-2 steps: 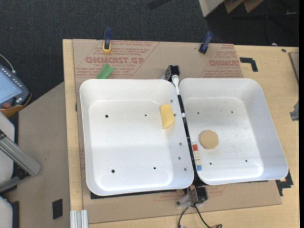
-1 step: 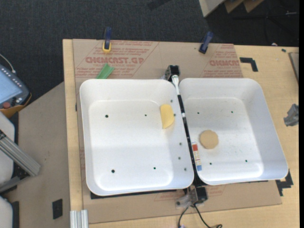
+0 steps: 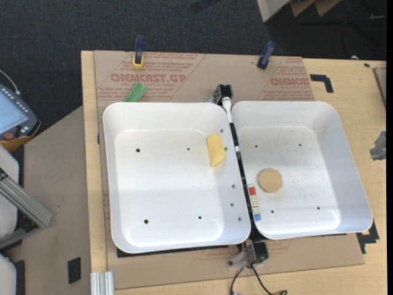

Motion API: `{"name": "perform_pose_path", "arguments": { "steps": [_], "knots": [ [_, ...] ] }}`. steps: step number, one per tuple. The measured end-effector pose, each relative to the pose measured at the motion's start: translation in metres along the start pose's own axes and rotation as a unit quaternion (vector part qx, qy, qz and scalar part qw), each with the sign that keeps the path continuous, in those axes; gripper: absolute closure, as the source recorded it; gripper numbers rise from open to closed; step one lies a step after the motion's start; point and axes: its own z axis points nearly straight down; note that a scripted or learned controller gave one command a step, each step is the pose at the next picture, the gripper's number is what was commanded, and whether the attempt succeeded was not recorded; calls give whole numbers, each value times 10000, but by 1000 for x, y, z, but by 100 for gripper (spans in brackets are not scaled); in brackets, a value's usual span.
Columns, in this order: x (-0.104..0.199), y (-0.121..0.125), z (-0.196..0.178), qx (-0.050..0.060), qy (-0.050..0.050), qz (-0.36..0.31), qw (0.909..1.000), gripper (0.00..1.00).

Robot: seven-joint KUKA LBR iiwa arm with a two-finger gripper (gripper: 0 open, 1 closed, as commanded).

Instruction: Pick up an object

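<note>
Nothing picked yet: yellow wedge (image 3: pixel 215 150) lies in left bin (image 3: pixel 123 183), near its right wall; tan disc (image 3: pixel 269 180) rests flat in right bin (image 3: pixel 344 165), approx mid-floor. Claw state can't be told from this view. Disc has open floor all round; wedge sits tight by the divider btwn bins, w/ less room on that side

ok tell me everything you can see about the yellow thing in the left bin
The yellow piece is a small, flat-looking slab, pale yellow and matte, perhaps foam or sponge. Its top edge is squarish and its lower end tapers to a blunt point. It lies in the left bin, near that bin's right wall, in the upper half, with its long side running roughly up and down the view. It rests on the bin floor alone; nothing else touches it. A small dark dot on the floor sits just to its right.
</note>
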Motion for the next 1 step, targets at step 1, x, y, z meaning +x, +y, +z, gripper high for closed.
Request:
{"name": "perform_pose_path", "arguments": {
  "steps": [1],
  "knots": [
    [0, 0, -4, 1, 0, 1, 10000, 100]
  ]
}}
